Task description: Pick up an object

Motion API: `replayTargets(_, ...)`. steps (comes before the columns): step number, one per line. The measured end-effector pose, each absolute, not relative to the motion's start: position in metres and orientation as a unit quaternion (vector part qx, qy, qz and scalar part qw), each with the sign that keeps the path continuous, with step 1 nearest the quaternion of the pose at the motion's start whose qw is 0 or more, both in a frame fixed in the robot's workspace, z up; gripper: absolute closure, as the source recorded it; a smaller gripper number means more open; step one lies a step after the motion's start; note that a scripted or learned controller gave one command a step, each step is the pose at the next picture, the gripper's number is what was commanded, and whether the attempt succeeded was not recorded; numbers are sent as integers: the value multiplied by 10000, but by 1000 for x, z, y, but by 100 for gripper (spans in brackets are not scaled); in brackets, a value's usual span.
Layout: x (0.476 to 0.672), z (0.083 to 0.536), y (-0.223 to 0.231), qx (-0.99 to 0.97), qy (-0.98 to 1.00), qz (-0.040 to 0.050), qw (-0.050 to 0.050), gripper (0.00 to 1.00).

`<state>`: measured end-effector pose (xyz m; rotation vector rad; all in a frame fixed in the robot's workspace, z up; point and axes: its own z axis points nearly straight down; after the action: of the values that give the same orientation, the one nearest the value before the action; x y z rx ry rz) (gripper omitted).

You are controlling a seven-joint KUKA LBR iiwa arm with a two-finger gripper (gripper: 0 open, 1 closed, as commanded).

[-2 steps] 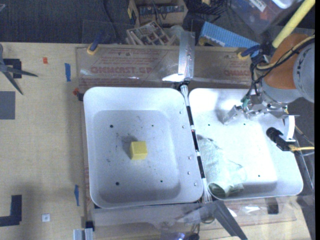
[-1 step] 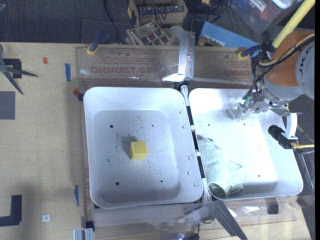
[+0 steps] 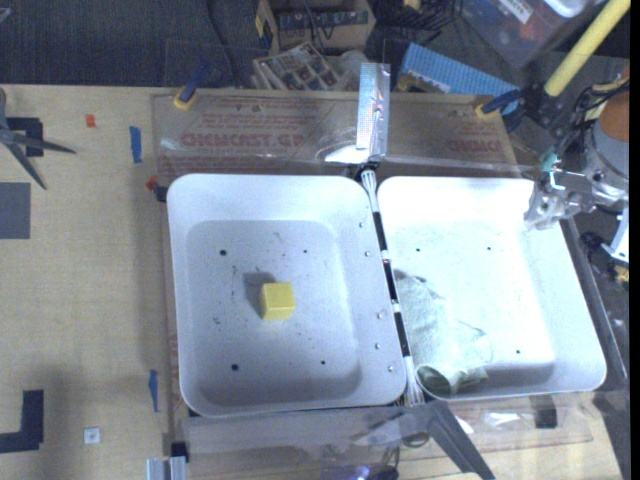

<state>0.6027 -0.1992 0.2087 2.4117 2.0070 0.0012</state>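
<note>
Camera view, looking down at a slant. Yellow block point(image 3: 278, 301) sits flat near the middle of the left bin point(image 3: 200, 208), on the speckled floor, apart from every wall. Nothing touches it. It is the cleanest candidate for a pick: small, squarish, well lit.

Right bin point(image 3: 560, 368) holds a crumpled pale cloth point(image 3: 432, 318) lying against the divider side, running toward the near edge, where a rolled greenish object point(image 3: 445, 376) rests in the near left corner, touching or tucked into the cloth; which, I cannot tell.

Gripper point(image 3: 548, 206) hangs at the far right edge of the right bin, over or just beyond its rim. It carries nothing that I can see. How wide it stands cannot be told at this size and angle.

Risks, as judged from here:
- Block is well apart from the gripper, a whole bin away; a long traverse leaves room for a landing off-centre, and a small block can be nudged aside or tipped instead of gripped.
- Descent on the cloth may pinch a fold only, which slides out on lift.
- Rolled object sits tight in the corner; bin wall and divider may block one side of the gripper.
</note>
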Motion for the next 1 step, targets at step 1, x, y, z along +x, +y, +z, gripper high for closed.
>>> replayTargets(1,561,230,-192,8526,5226,-8,-11,100)
